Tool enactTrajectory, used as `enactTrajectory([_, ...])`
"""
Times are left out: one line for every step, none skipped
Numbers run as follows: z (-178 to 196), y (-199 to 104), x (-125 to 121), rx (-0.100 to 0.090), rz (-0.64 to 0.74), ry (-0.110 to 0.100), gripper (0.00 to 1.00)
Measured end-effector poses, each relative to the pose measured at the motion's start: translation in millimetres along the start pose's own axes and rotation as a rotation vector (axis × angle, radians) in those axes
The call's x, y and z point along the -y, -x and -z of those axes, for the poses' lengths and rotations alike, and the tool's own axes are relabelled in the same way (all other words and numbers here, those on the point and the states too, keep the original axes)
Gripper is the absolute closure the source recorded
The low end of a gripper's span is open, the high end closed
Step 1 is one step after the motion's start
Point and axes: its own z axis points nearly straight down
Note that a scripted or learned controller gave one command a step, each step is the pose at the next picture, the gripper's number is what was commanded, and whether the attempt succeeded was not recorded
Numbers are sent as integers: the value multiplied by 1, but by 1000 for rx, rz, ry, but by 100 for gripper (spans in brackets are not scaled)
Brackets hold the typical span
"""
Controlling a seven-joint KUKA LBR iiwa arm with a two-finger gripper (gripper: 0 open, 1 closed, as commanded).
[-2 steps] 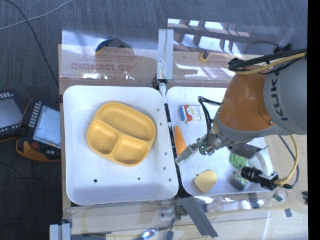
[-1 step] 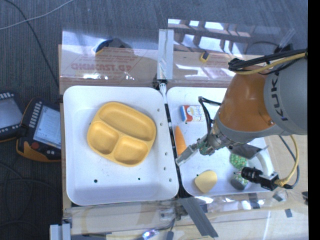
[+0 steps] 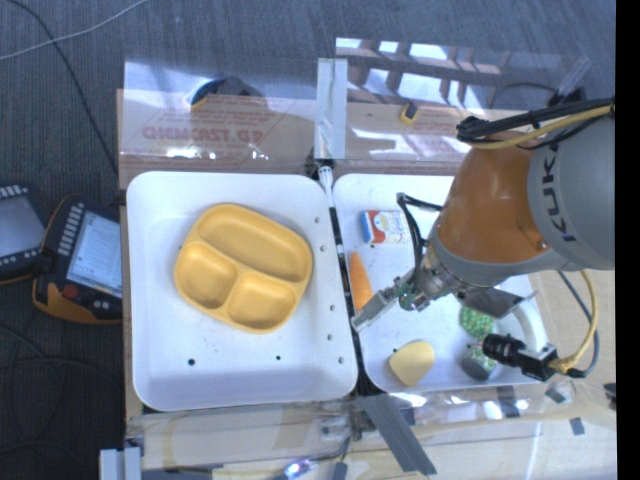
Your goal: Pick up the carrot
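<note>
The carrot (image 3: pixel 359 280), a short orange stick, lies lengthwise in the right bin (image 3: pixel 372 196) against its left wall. My gripper (image 3: pixel 378 306) hangs low over that bin, just right of the carrot and level with its near end, reaching in from the orange-banded wrist (image 3: pixel 490 223). The gripper's tip is close beside the carrot's lower end. Nothing of the carrot is seen lifted off the bin floor.
The left bin (image 3: pixel 160 358) bears a yellow divided plate (image 3: pixel 243 265). In the right bin lie a small red and white pack (image 3: pixel 382 226), a pale yellow lump (image 3: pixel 411 361), a green object (image 3: pixel 477 320) and a grey piece (image 3: pixel 478 363). A hand-held control unit (image 3: pixel 85 260) lies on the floor at left.
</note>
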Motion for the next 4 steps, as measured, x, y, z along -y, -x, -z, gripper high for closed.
enactTrajectory([0,0,0,0,0,0,0])
enactTrajectory([0,0,0,0,0,0,0])
enactTrajectory([0,0,0,0,0,0,0])
enactTrajectory([-93,70,30,3,-338,11,0])
